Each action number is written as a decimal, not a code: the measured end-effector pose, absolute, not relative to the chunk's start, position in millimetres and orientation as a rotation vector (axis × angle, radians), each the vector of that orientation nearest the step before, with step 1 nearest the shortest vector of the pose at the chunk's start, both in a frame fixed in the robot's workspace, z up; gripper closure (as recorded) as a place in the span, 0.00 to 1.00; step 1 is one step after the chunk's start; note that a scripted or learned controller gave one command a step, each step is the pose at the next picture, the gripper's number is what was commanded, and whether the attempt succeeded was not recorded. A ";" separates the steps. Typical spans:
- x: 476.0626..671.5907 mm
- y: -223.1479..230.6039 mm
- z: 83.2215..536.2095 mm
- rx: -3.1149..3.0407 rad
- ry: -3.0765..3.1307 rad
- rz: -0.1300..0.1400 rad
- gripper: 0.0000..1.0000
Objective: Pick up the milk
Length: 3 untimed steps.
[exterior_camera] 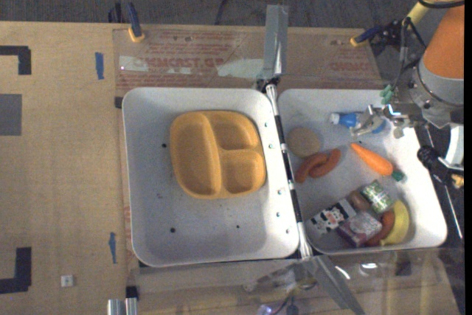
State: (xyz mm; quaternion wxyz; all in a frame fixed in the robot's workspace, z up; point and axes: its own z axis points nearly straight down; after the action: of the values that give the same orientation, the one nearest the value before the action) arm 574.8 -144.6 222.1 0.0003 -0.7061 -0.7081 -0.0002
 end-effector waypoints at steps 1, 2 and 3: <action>488.6 -97.4 108.0 -2.035 -2.392 -0.001 0.00; 479.3 -98.2 124.2 -2.263 -2.182 -0.001 0.00; 479.4 -56.5 184.0 -2.387 -2.042 0.001 0.00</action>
State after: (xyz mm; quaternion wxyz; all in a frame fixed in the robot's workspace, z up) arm 479.4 -56.5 184.0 0.0002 -0.7598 -0.6501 0.0003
